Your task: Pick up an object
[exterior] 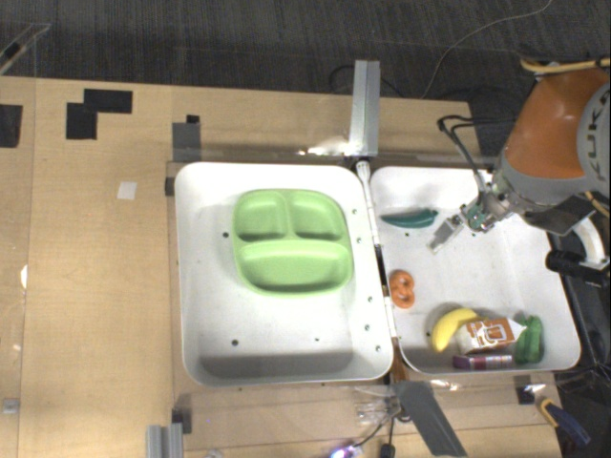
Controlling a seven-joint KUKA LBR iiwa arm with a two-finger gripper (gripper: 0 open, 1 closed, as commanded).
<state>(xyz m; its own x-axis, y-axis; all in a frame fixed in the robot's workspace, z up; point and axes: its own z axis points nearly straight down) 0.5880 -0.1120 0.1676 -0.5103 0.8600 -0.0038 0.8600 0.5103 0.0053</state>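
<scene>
Curved glossy banana [451, 327]; ridged orange pretzel [402, 289]; metal pincer [445, 234]

Lighting was bright and even from overhead — the white bins [205, 284] looked a bit washed out, with soft shadows along their near walls. Fairly sharp overall, slightly grainy.

The desk [86, 256] is light wood with black square marks [98, 111] at its far left. Two shallow white bins sit side by side on it. The left bin [205, 342] contains a green divided tray [290, 239], lying flat near the bin's centre. The right bin [496, 275] adjoins it, touching along the shared edge. A grey metal post [366, 108] stands at the far side between the bins. Dark carpet [239, 17] lies beyond the desk, crossed by a thin cable [477, 31].
</scene>
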